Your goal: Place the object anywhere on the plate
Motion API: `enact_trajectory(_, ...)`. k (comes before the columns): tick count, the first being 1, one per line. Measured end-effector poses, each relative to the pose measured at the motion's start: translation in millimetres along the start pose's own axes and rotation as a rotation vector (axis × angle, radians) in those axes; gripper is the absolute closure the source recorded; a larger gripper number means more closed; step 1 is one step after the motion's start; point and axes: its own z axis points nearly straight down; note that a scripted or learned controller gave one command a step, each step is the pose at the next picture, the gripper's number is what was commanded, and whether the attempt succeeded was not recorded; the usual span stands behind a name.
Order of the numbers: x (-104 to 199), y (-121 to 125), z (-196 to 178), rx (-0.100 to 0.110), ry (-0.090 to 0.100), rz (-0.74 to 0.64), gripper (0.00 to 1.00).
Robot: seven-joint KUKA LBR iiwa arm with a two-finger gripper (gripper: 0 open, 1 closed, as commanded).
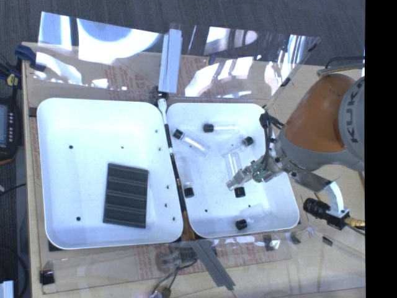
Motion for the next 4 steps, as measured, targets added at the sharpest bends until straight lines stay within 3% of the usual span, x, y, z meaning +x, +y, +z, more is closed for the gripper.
enact_trajectory(1,81.8,72.6,25.5,0.003,0.003,0.132,1.00)
enact_trajectory(2,84.1,135.6,25.2,0.003,0.002,0.038,1.00)
enact_trajectory(3,162.4,61.3,25.2,0.005,0.003,-0.014,1.00)
enact_trajectory(4,240.8,91.1,18.4,0.005,0.001,0.004,1.00)
